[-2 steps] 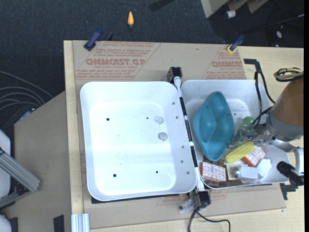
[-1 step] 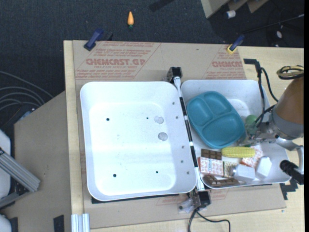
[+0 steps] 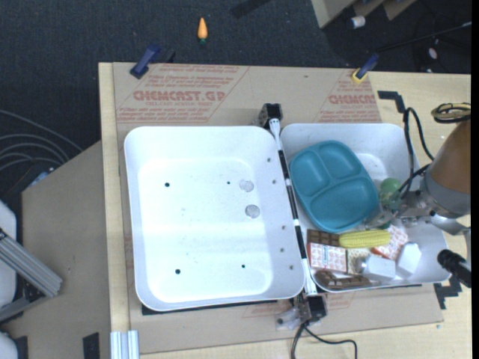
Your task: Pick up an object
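Grey robot arm (image 3: 449, 193), rounded orange band above the wrist, black cable alongside

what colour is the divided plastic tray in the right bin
Teal blue; the divided plastic tray shows best in the camera view.

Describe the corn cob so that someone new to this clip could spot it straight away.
Look in the right-hand bin, the one crowded with things. Just below the big teal divided plate, towards the near edge, lies the corn cob, stretched out sideways above a printed box. It is the only long yellow thing there; its neighbours are teal, white or brown.
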Available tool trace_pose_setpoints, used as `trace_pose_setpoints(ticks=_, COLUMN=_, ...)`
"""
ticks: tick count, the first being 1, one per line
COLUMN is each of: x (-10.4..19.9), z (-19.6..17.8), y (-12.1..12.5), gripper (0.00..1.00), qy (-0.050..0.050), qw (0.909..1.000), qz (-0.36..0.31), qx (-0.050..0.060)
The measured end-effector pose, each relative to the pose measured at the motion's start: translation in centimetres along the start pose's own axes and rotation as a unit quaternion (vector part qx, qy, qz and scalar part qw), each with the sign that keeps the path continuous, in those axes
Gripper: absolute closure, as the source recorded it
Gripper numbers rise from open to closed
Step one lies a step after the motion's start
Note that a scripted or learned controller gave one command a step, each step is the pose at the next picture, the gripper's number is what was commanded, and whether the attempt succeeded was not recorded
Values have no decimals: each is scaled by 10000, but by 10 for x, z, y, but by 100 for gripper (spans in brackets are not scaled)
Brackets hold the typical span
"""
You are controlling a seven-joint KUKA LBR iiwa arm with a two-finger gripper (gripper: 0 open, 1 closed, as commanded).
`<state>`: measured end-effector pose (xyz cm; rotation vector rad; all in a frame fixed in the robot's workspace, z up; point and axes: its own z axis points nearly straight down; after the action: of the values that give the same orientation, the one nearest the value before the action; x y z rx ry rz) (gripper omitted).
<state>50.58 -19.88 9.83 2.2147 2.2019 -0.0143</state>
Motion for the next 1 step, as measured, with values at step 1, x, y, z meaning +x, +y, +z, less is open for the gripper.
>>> trace_pose_setpoints(ticks=1, x=62, z=8, y=-23, gripper=0, qy=56, qw=10000, qz=-21, qx=-46)
